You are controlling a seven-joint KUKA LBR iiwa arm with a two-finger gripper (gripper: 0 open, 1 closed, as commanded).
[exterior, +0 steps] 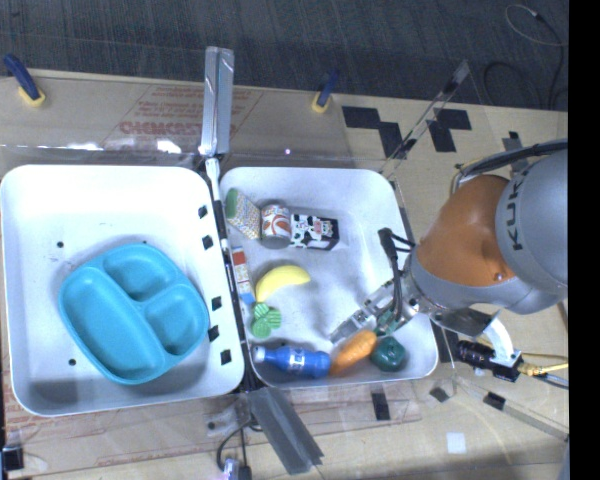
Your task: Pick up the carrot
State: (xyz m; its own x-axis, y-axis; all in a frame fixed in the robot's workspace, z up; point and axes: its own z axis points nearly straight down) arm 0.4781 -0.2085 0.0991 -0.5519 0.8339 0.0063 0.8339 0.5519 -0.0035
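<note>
My pincer (pixel 365 320) hangs low in the right bin (pixel 325 183), near its front right corner; I cannot tell how it is set. Just below it lies the carrot (pixel 354 349), close against it, though I cannot tell if they touch. The carrot's long axis runs at a slant, one end toward the blue bottle (pixel 292 361) on its left, the other up toward the dark green piece (pixel 388 353) beside it on the right. Further left of my pincer lie a small green item (pixel 266 319) and a yellow banana (pixel 281 280). Up beyond that sits a black-and-white carton (pixel 313 230) beside a can (pixel 274 224). Well off to the left, the other bin (pixel 40 193) holds a blue divided plate (pixel 132 312).
</note>
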